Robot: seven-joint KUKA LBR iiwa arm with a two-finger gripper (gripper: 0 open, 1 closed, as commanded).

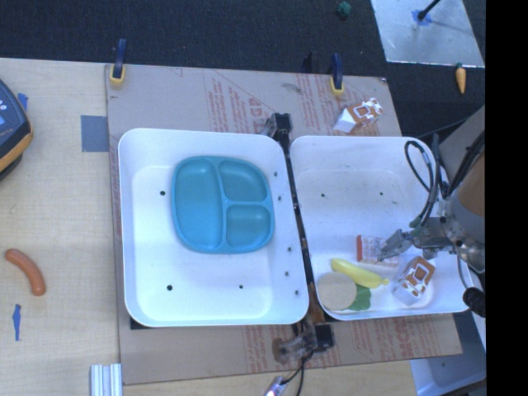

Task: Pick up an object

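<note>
Down in the right bin (pixel 346 167), near its front right corner, we see the gripper (pixel 403 242) reaching in from the right, its dark metal parts low over the bin floor beside a small red and white packet (pixel 371 247). We cannot tell whether it is open or closed, and nothing can be made out held in it.

Just in front of the packet lies a yellow banana (pixel 356 271), its long axis running from upper left to lower right, the right end toward a clear-wrapped orange and white carton (pixel 415 279). Touching the banana's front side is a round tan disc (pixel 336 290) with a green piece (pixel 361 300) tucked at its right edge. A black cable (pixel 422 172) loops above the wrist along the bin's right side.

In the left bin (pixel 140 238) a blue divided plate (pixel 223 204) rests flat, its large compartment to the left and two smaller ones to the right.

Both bins sit side by side on a brown cardboard sheet (pixel 239 97) clamped at its far edge on a pale wooden bench (pixel 49 213). Another small orange and white carton (pixel 358 115) lies on the cardboard behind the right bin. A sausage (pixel 25 271) lies on the bench at far left, angled from upper left to lower right. Beyond the bench we see dark carpet (pixel 206 15).
</note>
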